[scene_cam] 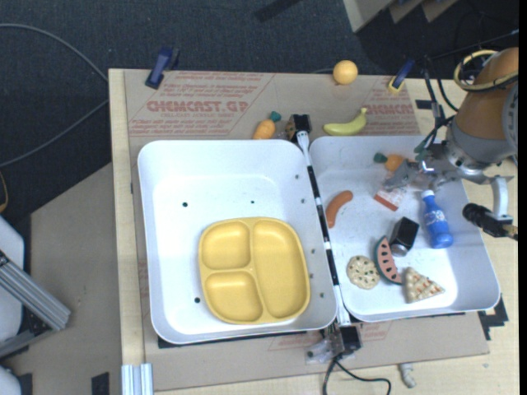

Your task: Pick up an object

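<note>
The right bin [478,257] holds several small toys: a red sausage [336,206], a blue bottle [436,220], a black block [403,234], a watermelon slice [384,262], a cookie [361,271], a pizza slice [422,286], a red and white piece [387,198] and a small carrot [394,161]. My gripper [418,171] hangs low over the bin's far right part, just right of the carrot and above the blue bottle. Nothing shows between its tips.
A yellow divided plate [254,268] lies in the left bin [165,220]. On the bench behind the bins sit a banana [346,124], an orange ball [346,72] and a small orange toy [265,127]. Blue clamps [161,66] grip the far edge.
</note>
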